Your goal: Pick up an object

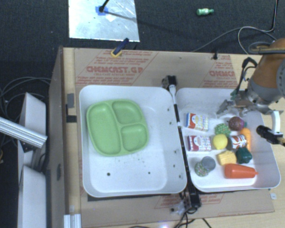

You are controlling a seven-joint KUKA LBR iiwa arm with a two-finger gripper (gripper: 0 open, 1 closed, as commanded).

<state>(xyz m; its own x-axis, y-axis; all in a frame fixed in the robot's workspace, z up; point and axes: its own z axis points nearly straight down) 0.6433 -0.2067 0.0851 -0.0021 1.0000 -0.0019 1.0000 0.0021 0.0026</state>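
A bench is seen from above at a slant, with two shallow white bins set side by side at the centre of the frame. In the left bin [109, 184] a green divided tray [118, 127] is laid toward the upper left. The right bin [266, 177] is crowded with toy food: two small red-and-white cartons [197, 121], one above the other, a yellow lemon [220, 141], a green bumpy piece [223, 128], a dark purple round piece [236, 123], a yellow corn piece [226, 157], a dark green piece [243, 155], an orange carrot [238, 171] along the lower edge, and a grey disc [207, 164] beside a speckled ball [200, 169].

The grey and orange arm [270, 75] is brought in from the right of the frame, and its gripper [232, 106] is held over the upper part of the right bin, just above the purple piece. Nothing is seen between the fingers; whether they are spread or closed cannot be told, as they are small and blurred.

The step in hand is judged to be the approach, with no object yet lifted. For the next move, a descent onto one item is called for, most likely the purple piece or green bumpy piece nearby, with care needed because the items are packed closely together.
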